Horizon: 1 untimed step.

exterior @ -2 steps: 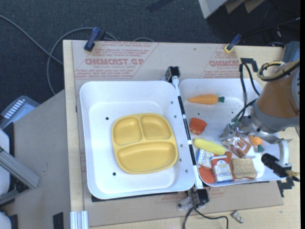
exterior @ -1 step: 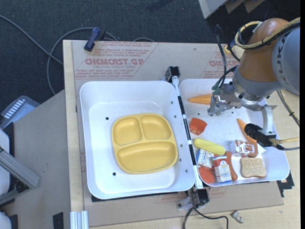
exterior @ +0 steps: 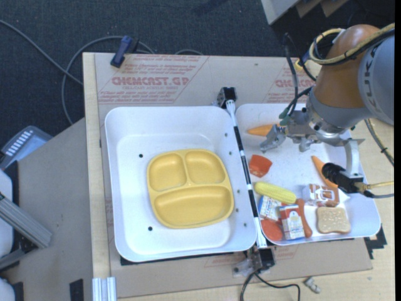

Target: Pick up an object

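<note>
My gripper [exterior: 288, 144] hangs over the upper part of the right bin [exterior: 369, 227], open, with nothing between its fingers. An orange carrot [exterior: 258, 130] lies just left of the left finger, near the bin's top left corner. Below the gripper sit a red pepper piece [exterior: 260, 165] and a yellow corn cob [exterior: 274, 192]. A second carrot [exterior: 321, 168] lies to the lower right of the gripper. Along the bin's front lie a bread slice [exterior: 333, 219], a red and white carton [exterior: 292, 223], a small printed packet [exterior: 321, 195] and a red round piece [exterior: 271, 230].
The left bin [exterior: 119, 168] holds a yellow divided plate [exterior: 189, 187]. A blue clip [exterior: 122, 50] lies at the board's top left corner. The arm, with its orange band, comes in from the upper right above the right bin.
</note>
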Motion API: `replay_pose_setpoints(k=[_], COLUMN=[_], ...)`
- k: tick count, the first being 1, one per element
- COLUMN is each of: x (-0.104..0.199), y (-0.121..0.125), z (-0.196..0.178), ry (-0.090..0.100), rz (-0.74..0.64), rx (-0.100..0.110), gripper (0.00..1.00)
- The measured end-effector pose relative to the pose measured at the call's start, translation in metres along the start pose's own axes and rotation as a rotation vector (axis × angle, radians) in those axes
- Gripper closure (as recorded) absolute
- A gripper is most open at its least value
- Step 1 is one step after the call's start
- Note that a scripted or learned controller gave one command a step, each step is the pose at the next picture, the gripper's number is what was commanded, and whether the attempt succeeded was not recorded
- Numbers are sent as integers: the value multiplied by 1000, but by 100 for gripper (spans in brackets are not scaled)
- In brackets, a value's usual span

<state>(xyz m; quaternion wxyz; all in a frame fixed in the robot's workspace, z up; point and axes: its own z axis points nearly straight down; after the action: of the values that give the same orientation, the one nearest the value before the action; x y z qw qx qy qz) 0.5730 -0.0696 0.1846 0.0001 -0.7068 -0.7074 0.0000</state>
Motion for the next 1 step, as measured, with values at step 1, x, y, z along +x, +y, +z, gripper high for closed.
replay_pose_setpoints(k=[1], x=[28], y=[-6], z=[0], ry=[1], rz=[0], rx=[2], gripper=[0])
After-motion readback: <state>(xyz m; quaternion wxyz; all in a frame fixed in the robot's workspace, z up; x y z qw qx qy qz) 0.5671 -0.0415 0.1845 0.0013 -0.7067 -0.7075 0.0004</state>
